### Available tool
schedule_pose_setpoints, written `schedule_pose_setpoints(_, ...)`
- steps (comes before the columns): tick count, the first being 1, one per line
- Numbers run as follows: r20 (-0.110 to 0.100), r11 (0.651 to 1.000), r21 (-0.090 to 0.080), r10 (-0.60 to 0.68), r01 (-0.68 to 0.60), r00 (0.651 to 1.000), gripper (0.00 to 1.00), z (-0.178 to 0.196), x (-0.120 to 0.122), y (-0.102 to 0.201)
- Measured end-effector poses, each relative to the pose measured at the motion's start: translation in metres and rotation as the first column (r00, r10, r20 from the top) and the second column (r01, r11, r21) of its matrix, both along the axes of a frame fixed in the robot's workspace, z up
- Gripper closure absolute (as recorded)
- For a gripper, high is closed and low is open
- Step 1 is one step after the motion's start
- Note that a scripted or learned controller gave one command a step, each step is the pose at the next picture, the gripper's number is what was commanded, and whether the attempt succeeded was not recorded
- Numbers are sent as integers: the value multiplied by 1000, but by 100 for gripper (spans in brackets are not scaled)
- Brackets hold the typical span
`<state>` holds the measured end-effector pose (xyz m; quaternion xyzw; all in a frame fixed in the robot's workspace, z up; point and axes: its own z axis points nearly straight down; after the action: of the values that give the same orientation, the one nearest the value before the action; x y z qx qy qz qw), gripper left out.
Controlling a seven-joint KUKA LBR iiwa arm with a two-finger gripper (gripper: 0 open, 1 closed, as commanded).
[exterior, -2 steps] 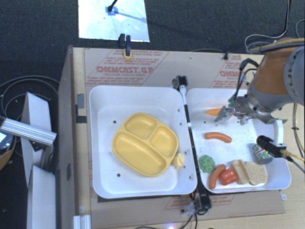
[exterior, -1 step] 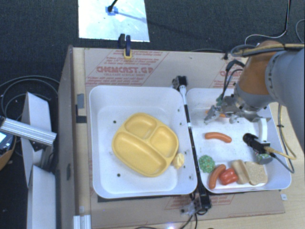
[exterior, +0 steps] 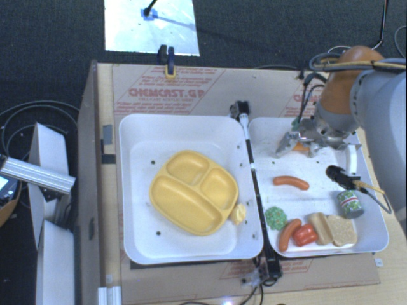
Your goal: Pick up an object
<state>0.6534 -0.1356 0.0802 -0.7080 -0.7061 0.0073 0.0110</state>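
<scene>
A small orange thing (exterior: 306, 149), judged the likeliest pick, lies near the back edge of the right bin (exterior: 380, 237), just beside the gripper (exterior: 286, 146), which hangs low over that spot. Whether the gripper is apart, together or clamped on anything cannot be told from this slant.

From the left, the left bin (exterior: 127, 170) carries a yellow divided plate (exterior: 191, 192), lying flat and taking up most of the floor. A small yellow piece (exterior: 238, 215) touches the plate's right rim near the bin's front right corner.

In the right bin, toy food crowds the front edge: broccoli (exterior: 275, 217), a slanted sausage (exterior: 289, 234) against a red piece (exterior: 305, 234), then bread slices (exterior: 334, 229). A can (exterior: 348, 203) stands just behind the bread, near the right edge. A lone sausage (exterior: 291, 182) lies mid-bin, apart from the rest.

The crowding at the front probably explains the reach to the back, where the orange thing has room around it. The grey arm (exterior: 375, 100) comes in over the bin's back right corner.
</scene>
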Motion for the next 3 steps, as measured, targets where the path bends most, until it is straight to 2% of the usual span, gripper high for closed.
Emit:
schedule_pose_setpoints(1, 1, 1000, -1, 2, -2, 1000, 0, 0, 0, 0)
schedule_pose_setpoints(2, -18, 1000, 8, 0, 0, 1000, 0, -1, 7, -5)
schedule_pose_setpoints(3, -14, 1000, 1, 4, -4, 1000, 100, 11, 8, -8)
